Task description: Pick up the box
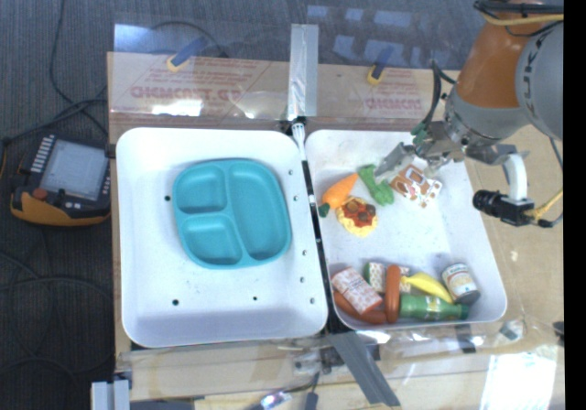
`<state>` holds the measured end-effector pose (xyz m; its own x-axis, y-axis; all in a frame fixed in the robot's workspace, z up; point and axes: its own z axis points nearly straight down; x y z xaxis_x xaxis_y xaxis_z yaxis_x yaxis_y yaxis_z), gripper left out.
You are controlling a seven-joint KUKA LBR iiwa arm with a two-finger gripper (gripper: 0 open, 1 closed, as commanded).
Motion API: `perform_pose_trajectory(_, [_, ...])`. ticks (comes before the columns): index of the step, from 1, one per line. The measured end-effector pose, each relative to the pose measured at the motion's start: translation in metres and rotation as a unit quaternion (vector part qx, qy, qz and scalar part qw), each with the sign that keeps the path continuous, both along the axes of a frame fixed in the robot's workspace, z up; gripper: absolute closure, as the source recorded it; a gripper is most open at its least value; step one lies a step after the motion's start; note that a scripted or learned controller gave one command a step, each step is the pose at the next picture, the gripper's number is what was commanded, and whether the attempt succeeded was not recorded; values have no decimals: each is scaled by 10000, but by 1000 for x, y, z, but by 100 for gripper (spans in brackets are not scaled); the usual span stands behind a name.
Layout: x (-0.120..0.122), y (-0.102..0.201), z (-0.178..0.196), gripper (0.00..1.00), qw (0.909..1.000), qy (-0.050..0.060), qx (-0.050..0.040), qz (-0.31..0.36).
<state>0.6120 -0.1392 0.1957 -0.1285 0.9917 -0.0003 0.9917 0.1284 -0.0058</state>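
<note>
The box (416,187) is small, white with red-orange squares, and lies flat in the upper middle of the right bin (476,225). My gripper (414,161) hovers just beyond the box's far edge, open, with one grey finger (392,160) slanting to the left and the other to the right. Nothing is between the fingers. The grey arm with its orange band (499,65) comes in from the upper right.
Left of the box lie a green piece (374,183), a carrot (340,190) and a yellow-red food item (357,215). Along the bin's front edge sit a red-white packet (355,287), a sausage (393,291), a banana (427,285), a green bottle (430,309) and a can (461,281). The left bin holds a teal tray (231,212).
</note>
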Motion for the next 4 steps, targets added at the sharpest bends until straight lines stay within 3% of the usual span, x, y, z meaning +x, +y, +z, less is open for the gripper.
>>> perform_pose_trajectory(1, [-25, 12, -92, 0, 9998, -78, 0, -202])
perform_pose_trajectory(2, [-106, 19, -106, 0, 9991, -88, -4, -427])
perform_pose_trajectory(3, [-110, 38, -106, 0, 9943, -118, -24, -1064])
perform_pose_trajectory(4, [-130, 20, -73, 0, 9874, 11, 1, -1580])
